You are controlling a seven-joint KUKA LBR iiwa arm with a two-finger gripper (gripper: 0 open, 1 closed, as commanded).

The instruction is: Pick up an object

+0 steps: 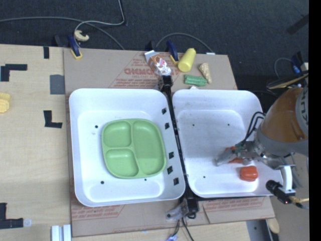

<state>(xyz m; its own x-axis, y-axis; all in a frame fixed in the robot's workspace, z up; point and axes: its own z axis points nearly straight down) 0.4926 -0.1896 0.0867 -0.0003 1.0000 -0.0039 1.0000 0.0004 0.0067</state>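
Orange-red object (248,173) sits near the front edge of the right bin (215,104), just beside the gripper (225,158). Gripper low over the bin floor, fingers pointing left; open or closed, cannot tell. Left bin (85,104) holds a green divided plate (134,148). Behind the bins on cardboard: yellow bottle (186,59), green piece (194,80).

Glossy plastic tray (134,148); matt cardboard sheet (100,69).

Two white bins (83,109), one green plate (134,148), one orange object (248,173).
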